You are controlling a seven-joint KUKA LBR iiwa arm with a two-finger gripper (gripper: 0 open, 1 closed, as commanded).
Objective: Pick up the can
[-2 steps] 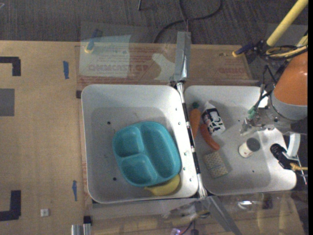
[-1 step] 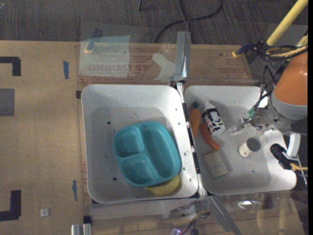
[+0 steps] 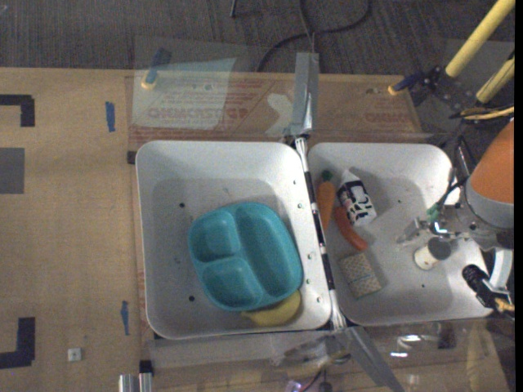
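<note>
The can [image 3: 356, 202], white with a black-and-white label, lies on its side in the upper left part of the right bin [image 3: 392, 158]. It rests beside an orange carrot [image 3: 341, 219]. My gripper [image 3: 422, 237] hangs over the right side of the same bin, about a hand's width to the right of the can and slightly nearer the camera. It is not touching the can. The grey arm with its orange band [image 3: 497, 174] comes in from the right edge.
A beige textured square [image 3: 360, 273] lies below the carrot. The left bin [image 3: 163, 178] holds a teal divided plate [image 3: 245, 256] resting on a yellow object [image 3: 278, 312]. A metal divider [image 3: 315, 227] separates the bins. Cables and yellow poles stand beyond the bench.
</note>
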